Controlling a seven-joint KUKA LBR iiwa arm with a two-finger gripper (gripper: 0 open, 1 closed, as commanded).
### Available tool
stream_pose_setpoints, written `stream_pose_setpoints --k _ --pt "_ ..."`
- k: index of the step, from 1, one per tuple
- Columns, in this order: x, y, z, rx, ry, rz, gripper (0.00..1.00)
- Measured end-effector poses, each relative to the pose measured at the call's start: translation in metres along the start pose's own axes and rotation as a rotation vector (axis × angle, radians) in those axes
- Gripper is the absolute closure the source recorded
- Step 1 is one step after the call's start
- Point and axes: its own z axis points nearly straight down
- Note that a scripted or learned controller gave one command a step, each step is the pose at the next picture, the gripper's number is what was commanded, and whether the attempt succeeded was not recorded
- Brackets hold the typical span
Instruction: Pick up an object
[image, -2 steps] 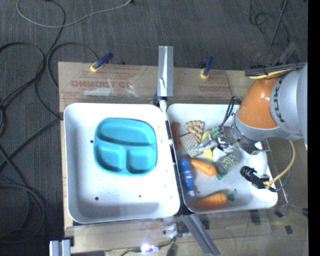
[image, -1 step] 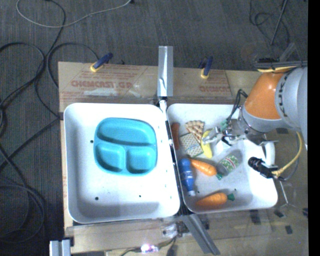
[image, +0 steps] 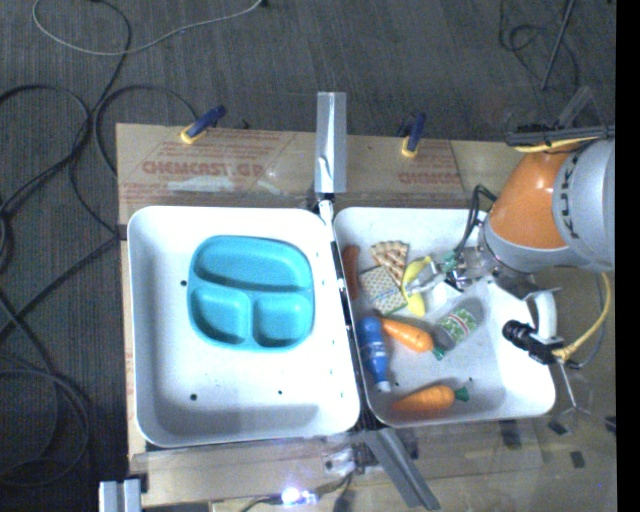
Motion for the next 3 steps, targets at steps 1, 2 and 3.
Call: stream_pose_setpoints --k 1,2,3 --pt "-0.004 -0.017 -0.001 0.002 -0.003 0.022 0.0" --pt "-0.002 -0.047 0.021 0.058 0.026 -0.096 0.0" --pt "0.001 -0.045 0.012 0.055 0.032 -0.098 1.0"
